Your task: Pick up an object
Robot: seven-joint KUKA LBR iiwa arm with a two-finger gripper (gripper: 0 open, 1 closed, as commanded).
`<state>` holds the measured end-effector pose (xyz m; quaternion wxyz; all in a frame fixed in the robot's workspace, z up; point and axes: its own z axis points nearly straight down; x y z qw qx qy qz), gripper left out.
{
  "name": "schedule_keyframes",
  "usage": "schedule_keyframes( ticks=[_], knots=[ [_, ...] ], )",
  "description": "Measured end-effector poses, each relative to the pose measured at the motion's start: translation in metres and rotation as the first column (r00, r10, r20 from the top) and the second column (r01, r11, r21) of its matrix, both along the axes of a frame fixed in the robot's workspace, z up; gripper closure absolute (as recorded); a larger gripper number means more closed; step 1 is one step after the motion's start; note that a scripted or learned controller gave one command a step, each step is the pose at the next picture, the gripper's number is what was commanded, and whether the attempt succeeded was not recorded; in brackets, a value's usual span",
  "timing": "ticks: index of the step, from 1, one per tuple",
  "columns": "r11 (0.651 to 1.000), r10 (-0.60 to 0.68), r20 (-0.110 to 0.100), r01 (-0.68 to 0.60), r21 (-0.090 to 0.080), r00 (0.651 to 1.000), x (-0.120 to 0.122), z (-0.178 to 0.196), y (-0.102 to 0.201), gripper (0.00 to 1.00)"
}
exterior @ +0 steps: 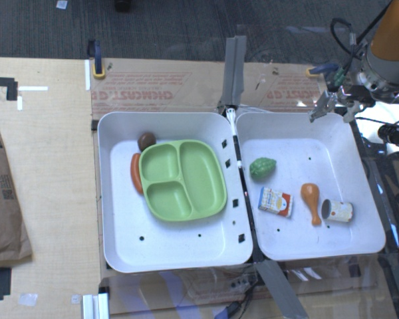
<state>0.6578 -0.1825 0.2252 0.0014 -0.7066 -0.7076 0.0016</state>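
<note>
end effector [334,103] at bin's corner, green lump [262,167] well apart

Orange band on grey arm [390,38], black cables looping alongside, small metallic pincer [332,102]

Red mirrored lettering on cardboard sheet [161,85] behind bins, illegible; nothing else readable

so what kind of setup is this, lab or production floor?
Probably a robotics lab bench for pick tests: two shallow white plastic bins side by side, toy items like a green divided plastic tray and an orange plastic drumstick, and an arm's claw over the right bin's far rim.
</note>
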Motion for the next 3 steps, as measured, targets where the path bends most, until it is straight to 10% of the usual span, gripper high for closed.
schedule_keyframes(
  ticks=[1,2,3],
  knots=[
    [0.998,0.056,-0.001,-0.056,0.001,0.998,-0.143,-0.026,-0.006,0.00],
    [0.996,0.086,0.002,-0.086,0.001,0.996,-0.147,-0.136,0.004,0.00],
    [0.997,0.081,-0.001,-0.081,0.002,0.997,-0.147,-0.129,0.004,1.00]
  ],
)
